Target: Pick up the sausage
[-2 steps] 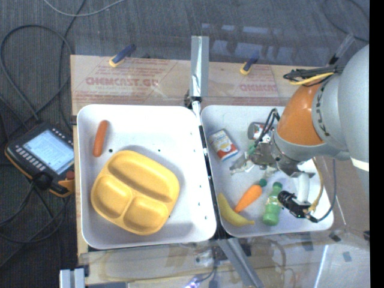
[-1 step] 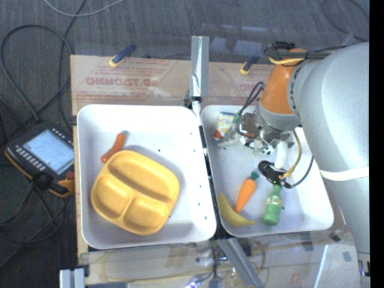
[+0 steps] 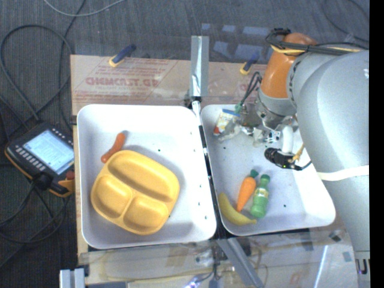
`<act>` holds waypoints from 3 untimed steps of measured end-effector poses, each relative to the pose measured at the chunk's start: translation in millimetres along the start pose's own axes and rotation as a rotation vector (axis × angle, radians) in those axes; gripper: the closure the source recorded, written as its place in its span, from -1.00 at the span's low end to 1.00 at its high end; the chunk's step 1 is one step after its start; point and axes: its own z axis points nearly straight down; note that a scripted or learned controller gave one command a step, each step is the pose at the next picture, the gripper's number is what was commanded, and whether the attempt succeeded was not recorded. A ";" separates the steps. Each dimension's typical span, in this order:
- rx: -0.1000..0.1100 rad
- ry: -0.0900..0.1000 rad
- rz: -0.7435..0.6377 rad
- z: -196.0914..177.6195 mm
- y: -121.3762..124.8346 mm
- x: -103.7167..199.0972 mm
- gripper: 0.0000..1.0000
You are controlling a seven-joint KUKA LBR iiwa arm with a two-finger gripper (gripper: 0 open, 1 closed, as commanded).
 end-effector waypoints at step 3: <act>0.041 0.020 0.991 -2.0 -10.0 24.7 -1.00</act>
